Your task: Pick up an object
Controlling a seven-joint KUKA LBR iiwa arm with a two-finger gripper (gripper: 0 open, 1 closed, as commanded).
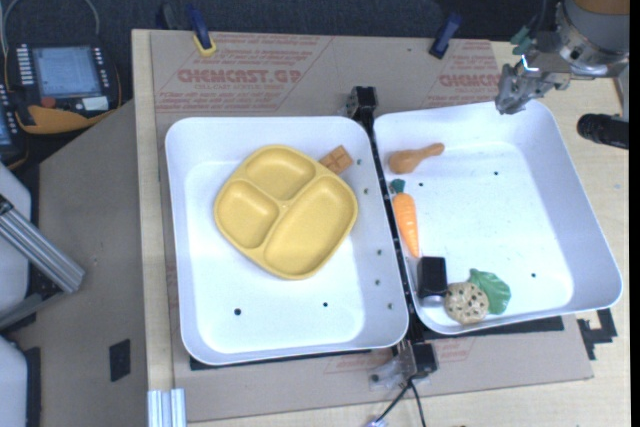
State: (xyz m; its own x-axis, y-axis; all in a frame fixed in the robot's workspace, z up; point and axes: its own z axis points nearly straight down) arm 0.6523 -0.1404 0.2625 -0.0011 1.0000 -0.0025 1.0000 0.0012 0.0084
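Observation:
The right bin (560,205) holds a tan drumstick-shaped toy (414,158) near its far left corner and an orange carrot (405,221) along its left wall. A black block (432,275), a speckled cookie (463,301) and a green leafy toy (492,289) lie at its near edge. My gripper (512,98) hangs above the far rim of the right bin, up and to the right of the drumstick, with nothing seen between its fingers.
The left bin (200,295) carries a yellow divided plate (286,210) with a small brown block (336,159) at its far right edge. A black clamp (362,100) sits between the bins at the back. A pendant (62,80) lies off the bench to the left.

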